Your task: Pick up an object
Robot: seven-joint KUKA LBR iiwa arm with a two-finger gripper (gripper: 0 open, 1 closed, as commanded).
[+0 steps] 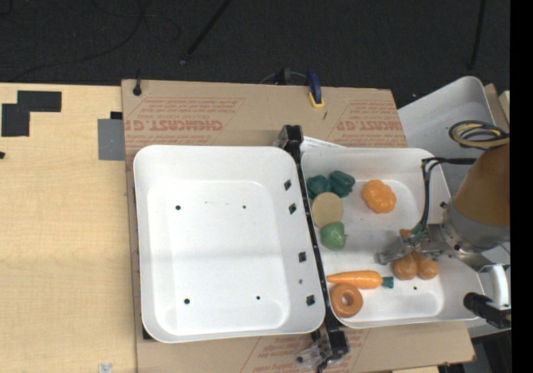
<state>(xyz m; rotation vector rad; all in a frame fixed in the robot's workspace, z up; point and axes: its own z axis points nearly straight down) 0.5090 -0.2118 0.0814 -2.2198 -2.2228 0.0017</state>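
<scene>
Lowest in the frame: glazed brown doughnut [346, 300], lying flat at the lower left corner of the right bin [416, 317], just below the carrot

Carrot [356, 279]: orange, lying crosswise, green stub pointing toward frame right, close to the divider between the bins

Small brown rounded pieces [415, 266]: a cluster of two or three, lower centre-right of the right bin, directly at the gripper's tip; touching or very near it

Gripper [405, 245]: grey, reaching in from frame right, low over the brown cluster. Whether the claw is released or clenched cannot be told; nothing is plainly seen between its tips

Arm [487, 196]: grey with broad orange band, at the right edge of the frame, cables looping above it

Orange fruit [379, 196]: upper centre of the right bin, apart from the others

Dark green piece [330, 184]: upper left of the right bin, touching the tan disc

Tan disc [326, 210]: round, pale, just below the dark green piece

Green rounded item [334, 236]: directly under the tan disc, touching it

Left bin [158, 180]: white, shallow, centre of the frame, a few small dark dots on its floor

Cardboard sheet [208, 117]: brown, printed lettering, beneath both bins

Wooden bench surface [58, 238]: left side of the frame, with black and grey markers at upper left
</scene>
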